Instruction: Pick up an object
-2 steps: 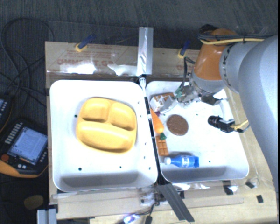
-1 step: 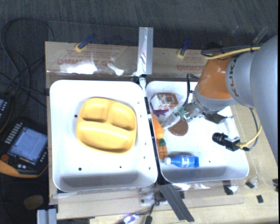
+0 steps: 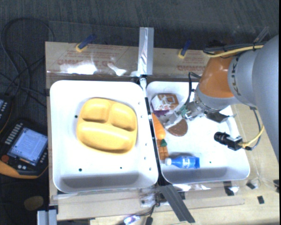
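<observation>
Yellow moulded tray sits glossy in smooth white bin.

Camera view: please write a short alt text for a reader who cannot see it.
A grey arm's claw reaches into the right bin, above a brown disc, near a blue bottle. The left bin holds a yellow tray.

Counted two white bins. Left of divider I saw one yellow tray. Right of it: one blue bottle, one orange piece, one brown disc, one printed packet.
</observation>
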